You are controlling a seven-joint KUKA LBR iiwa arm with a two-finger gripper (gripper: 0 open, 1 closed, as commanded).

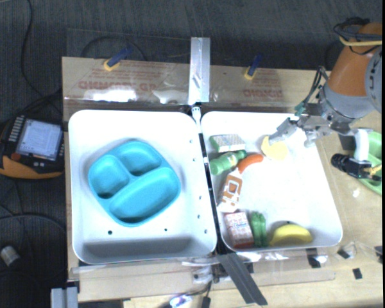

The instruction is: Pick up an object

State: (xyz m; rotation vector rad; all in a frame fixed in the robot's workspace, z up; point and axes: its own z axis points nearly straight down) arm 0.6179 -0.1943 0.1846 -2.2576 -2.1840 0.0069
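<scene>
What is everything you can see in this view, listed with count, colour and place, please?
bins: two, white, side by side on the bench
divided tray: one, blue, in the left bin
banana: one, yellow, right bin's near right corner
carrot: one, orange, upper middle of right bin
bottle: one, green, left of the carrot
round yellow piece: one, at the tool's tip in the right bin
small packages: several, mixed colours, along the right bin's left side
handheld device: one, orange and black, floor at left
arm: one, grey and orange, upper right
tool: one, grey, over the right bin's far side
</scene>
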